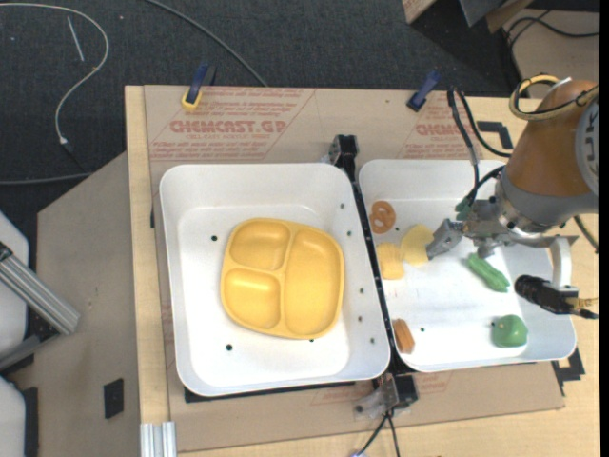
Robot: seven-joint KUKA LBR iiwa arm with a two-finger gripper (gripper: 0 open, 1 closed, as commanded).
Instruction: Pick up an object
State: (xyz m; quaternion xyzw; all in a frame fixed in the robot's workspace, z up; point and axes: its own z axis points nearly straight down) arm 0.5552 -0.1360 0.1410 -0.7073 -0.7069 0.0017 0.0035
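Observation:
My gripper (462,244) hangs over the middle of the right bin (447,350), open, with nothing between its fingers. One finger (442,241) points at a pale yellow lump (415,244) just to its left. The other stands over the upper end of a long green piece (487,273). Also in this bin are an orange pretzel ring (383,217), a small yellow block (391,265), a small orange piece (402,336) near the front left corner and a green pepper-like item (509,331) at the front right.
The left bin (190,255) holds a yellow divided plate (283,277) at its middle. The grey arm with its orange band (552,146) comes in over the right bin's far right side. Clamps sit on the board's far edge.

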